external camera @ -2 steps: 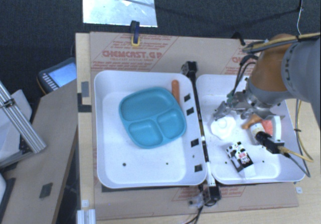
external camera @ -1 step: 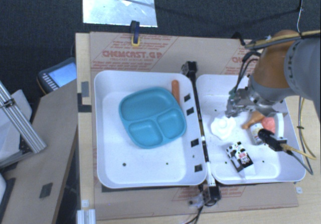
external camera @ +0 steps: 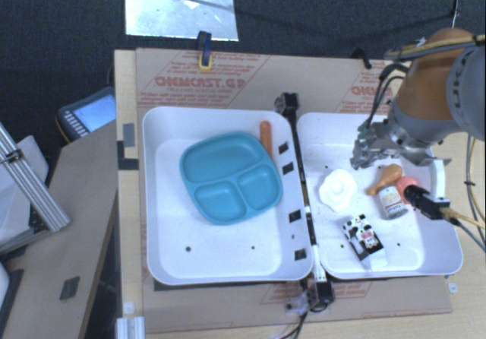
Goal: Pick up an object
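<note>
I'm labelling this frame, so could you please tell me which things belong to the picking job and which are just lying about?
Job:
- gripper
- right bin
- white fried-egg toy
- drumstick toy
- small bottle
- cow-patterned block

Lying about:
- left bin
- blue divided plate
- orange sausage toy
- yellow clamp

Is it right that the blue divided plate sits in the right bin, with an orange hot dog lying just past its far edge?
Not quite. The camera view shows the blue divided plate in the left bin, not the right one. The rest holds: the orange hot dog lies just past the plate's far edge.
</note>
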Robot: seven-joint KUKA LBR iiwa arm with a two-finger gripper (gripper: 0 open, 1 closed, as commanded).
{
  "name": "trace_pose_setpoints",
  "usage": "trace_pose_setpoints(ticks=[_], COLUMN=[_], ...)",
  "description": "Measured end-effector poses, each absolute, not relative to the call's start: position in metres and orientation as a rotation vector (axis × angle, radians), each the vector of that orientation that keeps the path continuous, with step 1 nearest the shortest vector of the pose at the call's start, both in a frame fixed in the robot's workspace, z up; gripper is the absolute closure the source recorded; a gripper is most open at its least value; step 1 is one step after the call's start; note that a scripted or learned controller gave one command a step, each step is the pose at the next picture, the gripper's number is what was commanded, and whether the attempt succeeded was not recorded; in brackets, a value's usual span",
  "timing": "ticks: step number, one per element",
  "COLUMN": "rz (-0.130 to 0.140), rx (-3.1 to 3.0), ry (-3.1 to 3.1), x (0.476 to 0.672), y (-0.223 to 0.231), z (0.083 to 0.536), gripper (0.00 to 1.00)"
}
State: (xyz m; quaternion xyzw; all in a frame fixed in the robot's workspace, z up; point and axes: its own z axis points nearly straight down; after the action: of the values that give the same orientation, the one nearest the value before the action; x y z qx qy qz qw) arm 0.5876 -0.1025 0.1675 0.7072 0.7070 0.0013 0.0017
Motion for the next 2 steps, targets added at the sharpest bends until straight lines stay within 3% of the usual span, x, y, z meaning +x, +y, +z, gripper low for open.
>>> trace_pose_setpoints(ticks=[1,2], rz=[0.007,0.003], rx=[2.212,2.214], ry=[2.222,2.225], x=[0.600,0.600], y=[-0.100,-0.101], z=[0.221,0.232], gripper=[1.00,1.00])
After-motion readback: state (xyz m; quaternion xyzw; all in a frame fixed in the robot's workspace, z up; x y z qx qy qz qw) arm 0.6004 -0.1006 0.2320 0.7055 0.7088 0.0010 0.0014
